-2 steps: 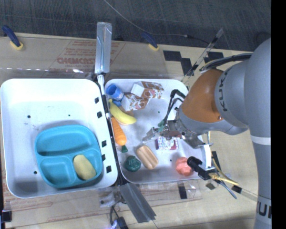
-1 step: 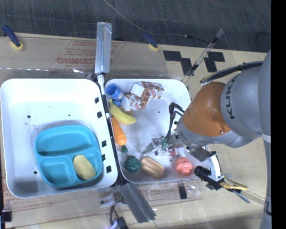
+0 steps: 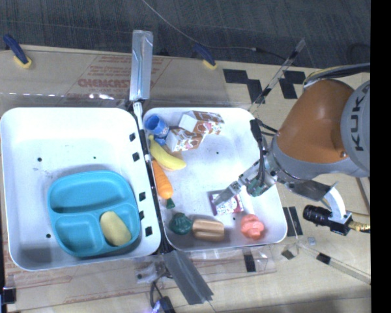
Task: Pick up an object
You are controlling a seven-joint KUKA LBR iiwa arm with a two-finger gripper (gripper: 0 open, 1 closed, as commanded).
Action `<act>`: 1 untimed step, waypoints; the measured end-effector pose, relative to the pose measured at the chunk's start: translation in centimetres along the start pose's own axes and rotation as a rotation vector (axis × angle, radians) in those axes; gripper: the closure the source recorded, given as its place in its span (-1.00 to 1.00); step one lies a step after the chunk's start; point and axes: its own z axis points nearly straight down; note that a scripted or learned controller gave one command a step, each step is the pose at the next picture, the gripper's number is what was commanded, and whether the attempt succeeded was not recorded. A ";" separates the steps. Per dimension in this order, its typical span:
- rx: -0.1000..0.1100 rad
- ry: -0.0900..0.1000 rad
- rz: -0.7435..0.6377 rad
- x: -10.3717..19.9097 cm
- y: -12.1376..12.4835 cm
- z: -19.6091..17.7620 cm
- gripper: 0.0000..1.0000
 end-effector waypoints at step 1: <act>-0.005 -0.004 -0.303 -3.2 -1.7 11.2 -1.00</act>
